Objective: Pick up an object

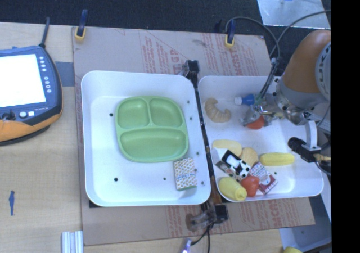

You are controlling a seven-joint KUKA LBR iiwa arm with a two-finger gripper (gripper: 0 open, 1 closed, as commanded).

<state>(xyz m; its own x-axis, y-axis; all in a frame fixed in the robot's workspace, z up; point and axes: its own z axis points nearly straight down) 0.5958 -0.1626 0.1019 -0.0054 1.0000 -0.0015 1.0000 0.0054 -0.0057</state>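
Seemingly down on a red piece, the hand hides its grip, so it may slip sideways.

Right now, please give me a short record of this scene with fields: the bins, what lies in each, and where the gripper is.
left bin: holds a green divided plate and a small patterned box at the plate's lower right corner
right bin: holds a croissant, a small blue bottle, and a pile of yellow and red toy food near the front
gripper: low over the right bin's back part, at a red object
grip on red object: cannot tell
outside the bins: a handheld control tablet on the left
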